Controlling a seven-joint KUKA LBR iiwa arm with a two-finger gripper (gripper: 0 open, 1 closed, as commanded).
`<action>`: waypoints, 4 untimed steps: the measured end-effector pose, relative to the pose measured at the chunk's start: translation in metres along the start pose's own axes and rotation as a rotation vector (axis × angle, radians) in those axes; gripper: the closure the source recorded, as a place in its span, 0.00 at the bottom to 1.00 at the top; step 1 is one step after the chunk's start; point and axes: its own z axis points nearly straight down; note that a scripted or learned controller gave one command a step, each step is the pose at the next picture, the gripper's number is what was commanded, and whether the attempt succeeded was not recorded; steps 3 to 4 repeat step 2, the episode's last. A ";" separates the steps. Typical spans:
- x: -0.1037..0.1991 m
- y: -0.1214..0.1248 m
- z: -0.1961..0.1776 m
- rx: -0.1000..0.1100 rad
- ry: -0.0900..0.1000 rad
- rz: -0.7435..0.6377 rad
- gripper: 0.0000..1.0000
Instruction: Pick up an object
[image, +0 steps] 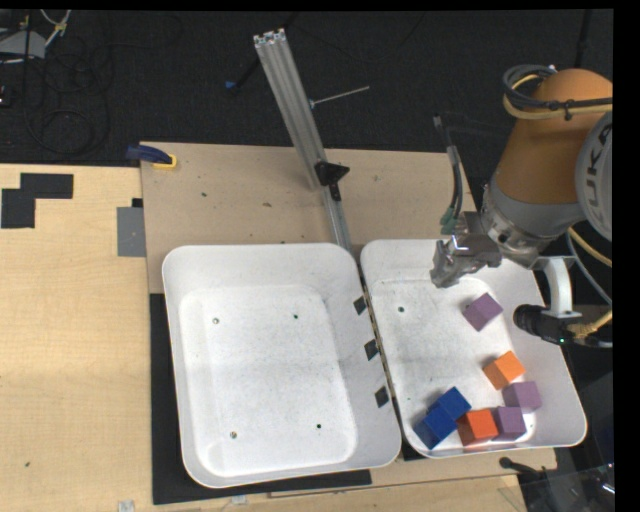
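My gripper (452, 266) hangs over the far part of the right bin (420, 330), seen from above, with nothing visible between its fingers. A purple block (483, 311) lies just right of and nearer than the gripper, apart from it. Toward the bin's near right corner sit an orange block (504, 369), a purple block (522, 395), a blue block (443, 414), a red-orange block (479, 426) and another purple block (511, 422), clustered close together.
The left bin (265, 360) lies beside the right one, joined by black clips (371, 349). A slanted aluminium rail (300, 125) rises behind the bins. The arm's orange band (560, 110) and cables fill the upper right.
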 end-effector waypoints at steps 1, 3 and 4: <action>0.057 0.006 -0.001 -0.001 0.000 -0.001 1.00; 0.117 0.000 0.008 0.001 0.000 -0.001 1.00; 0.117 0.000 0.008 0.001 0.000 -0.001 1.00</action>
